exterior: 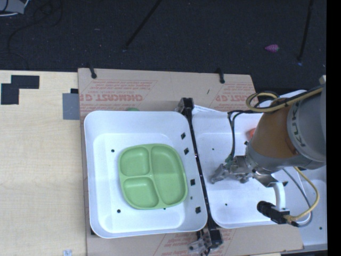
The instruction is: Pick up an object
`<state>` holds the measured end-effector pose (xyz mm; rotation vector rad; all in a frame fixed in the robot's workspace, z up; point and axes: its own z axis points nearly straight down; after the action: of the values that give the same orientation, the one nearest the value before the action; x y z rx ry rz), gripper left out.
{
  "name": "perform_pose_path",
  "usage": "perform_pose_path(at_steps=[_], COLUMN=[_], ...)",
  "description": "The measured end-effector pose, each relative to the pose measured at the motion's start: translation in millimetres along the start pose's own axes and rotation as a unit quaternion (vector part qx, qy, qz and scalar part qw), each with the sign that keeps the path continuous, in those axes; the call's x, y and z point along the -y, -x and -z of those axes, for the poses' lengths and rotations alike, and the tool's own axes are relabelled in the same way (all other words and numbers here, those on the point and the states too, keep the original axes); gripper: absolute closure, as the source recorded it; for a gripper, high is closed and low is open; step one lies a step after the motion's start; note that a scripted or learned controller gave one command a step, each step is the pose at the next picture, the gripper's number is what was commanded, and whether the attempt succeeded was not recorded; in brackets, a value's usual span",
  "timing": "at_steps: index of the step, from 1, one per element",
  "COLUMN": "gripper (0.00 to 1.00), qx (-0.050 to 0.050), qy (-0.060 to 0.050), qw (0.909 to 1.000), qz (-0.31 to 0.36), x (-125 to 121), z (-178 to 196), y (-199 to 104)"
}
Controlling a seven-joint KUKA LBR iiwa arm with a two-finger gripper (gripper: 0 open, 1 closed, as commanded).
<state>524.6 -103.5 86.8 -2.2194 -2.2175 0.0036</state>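
Nearest the camera, the front rims of two white bins meet at a dark clamp (206, 241). Both bins sit on one sheet of cardboard (160, 89) with red print, which lies on the pale wooden desk (37, 169).

The left bin (101, 207) holds one green plate (153, 176), lying flat near the middle of the bin floor and clear of all four walls. The plate is a rounded rectangle with three compartments: two small ones on its left side, and one long one on its right. Its long axis runs near to far, tilted slightly so that the far end leans left.

Over the right bin (229, 220) hangs the single grey arm (306, 127) with its orange band (272, 135). The gripper (217, 175) points left toward the divider between the bins, low over the bin floor and well apart from the plate. Whether the jaws are spread or pressed together cannot be told, and nothing is seen between them.

Just beyond the orange band, one small red-orange piece (248, 134) peeks out, mostly hidden by the arm.

Farthest off, dark floor carries cables and one small purple scrap (272, 48).
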Motion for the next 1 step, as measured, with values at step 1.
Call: perform_pose_path(at_steps=[1], gripper=[1.0], qx=[0.0], qy=[0.001], qw=[1.0], qz=[-0.003], x=[-0.8], z=[11.8], y=[1.4])
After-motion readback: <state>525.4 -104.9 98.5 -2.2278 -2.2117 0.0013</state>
